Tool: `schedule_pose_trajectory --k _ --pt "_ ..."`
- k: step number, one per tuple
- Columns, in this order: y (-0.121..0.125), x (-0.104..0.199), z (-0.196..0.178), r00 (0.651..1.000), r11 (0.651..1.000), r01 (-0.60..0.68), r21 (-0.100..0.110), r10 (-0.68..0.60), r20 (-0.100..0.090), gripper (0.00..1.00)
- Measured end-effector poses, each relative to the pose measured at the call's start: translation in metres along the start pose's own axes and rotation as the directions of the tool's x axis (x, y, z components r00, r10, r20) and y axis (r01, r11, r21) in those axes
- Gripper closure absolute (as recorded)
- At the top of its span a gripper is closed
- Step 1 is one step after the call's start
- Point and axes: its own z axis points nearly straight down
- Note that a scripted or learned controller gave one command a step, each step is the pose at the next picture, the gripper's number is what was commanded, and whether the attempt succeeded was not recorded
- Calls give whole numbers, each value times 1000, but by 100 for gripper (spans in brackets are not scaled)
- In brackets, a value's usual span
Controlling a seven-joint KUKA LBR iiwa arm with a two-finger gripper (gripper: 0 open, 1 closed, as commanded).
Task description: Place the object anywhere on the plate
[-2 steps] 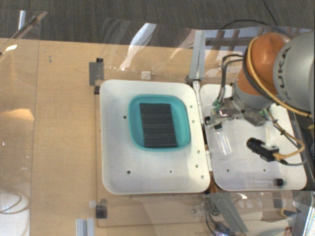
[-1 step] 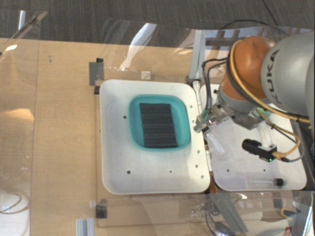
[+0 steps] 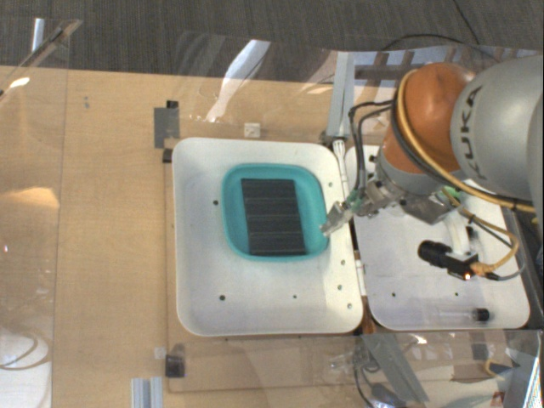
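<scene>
A teal plate (image 3: pixel 231 219) with rounded corners lies in the upper middle of the left white bin (image 3: pixel 204 296). A dark, ribbed rectangular object (image 3: pixel 274 218) rests flat on the plate and covers most of its middle. My gripper (image 3: pixel 337 218) hangs at the plate's right rim, just right of the dark object and apart from it, near the wall between the two bins. Nothing shows in the gripper. The grey arm with its orange band (image 3: pixel 429 113) reaches in from the right, above the right bin.
The right white bin (image 3: pixel 425 308) lies under the arm. A small dark item (image 3: pixel 480 314) sits near its front right corner. A black fitting with cables (image 3: pixel 442 253) hangs from the arm over that bin. Wooden bench surrounds both bins.
</scene>
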Motion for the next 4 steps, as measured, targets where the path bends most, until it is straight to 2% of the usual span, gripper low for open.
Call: schedule_pose_trajectory --k 1,2,3,4 --pt "13 -56 0 1000 1000 -27 0 27 1 0" --pt "26 -32 -15 1000 1000 -25 -1 25 1 0" --pt "49 -20 1 1000 1000 -21 1 21 0 0" --pt "65 -15 0 1000 1000 8 -1 -8 1 0"
